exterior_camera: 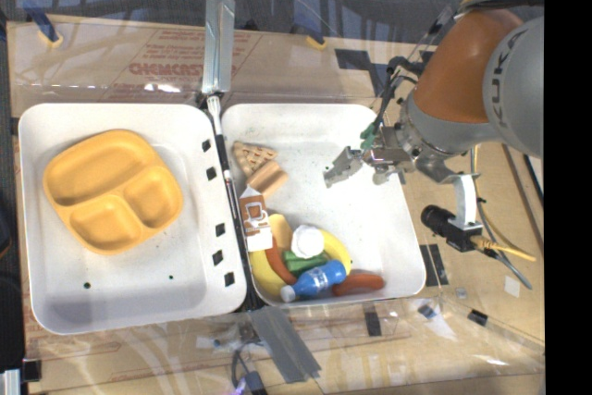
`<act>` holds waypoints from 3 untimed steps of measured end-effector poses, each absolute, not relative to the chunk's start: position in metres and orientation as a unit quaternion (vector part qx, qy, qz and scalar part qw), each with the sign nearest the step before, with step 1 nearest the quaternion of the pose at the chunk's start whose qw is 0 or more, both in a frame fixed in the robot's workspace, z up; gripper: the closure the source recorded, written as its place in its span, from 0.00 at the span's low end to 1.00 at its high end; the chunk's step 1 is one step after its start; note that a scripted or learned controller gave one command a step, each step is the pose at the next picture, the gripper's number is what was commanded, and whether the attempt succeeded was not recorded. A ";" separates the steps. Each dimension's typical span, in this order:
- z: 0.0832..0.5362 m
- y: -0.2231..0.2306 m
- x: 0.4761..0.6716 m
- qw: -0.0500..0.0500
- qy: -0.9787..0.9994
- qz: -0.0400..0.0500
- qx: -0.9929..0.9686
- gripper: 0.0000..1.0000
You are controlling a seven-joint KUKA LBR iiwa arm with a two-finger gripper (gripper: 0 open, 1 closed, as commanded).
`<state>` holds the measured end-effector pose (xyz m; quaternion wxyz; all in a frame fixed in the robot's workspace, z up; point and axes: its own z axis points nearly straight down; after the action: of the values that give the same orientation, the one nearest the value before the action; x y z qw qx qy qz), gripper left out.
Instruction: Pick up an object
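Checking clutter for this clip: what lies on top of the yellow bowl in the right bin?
On the yellow bowl lie a blue bottle, a white cap-like piece and something green. The bowl's floor beneath them is covered.

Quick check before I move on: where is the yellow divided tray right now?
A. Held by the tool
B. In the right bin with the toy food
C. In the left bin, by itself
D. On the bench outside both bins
C: the yellow divided tray lies flat inside the left bin, while the toy food is piled in the right bin and the tool hangs above that right bin.
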<state>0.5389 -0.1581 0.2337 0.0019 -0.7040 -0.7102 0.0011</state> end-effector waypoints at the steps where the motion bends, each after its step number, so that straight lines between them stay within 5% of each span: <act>1: 0.093 -0.129 0.488 0.000 -0.696 -0.001 -0.718 0.00; 2: 0.105 -0.130 0.490 -0.003 -0.698 -0.003 -0.716 1.00; 3: 0.118 -0.131 0.493 -0.006 -0.700 -0.004 -0.715 1.00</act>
<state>0.4930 -0.1311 0.1177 -0.0060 -0.7146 -0.6995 -0.0035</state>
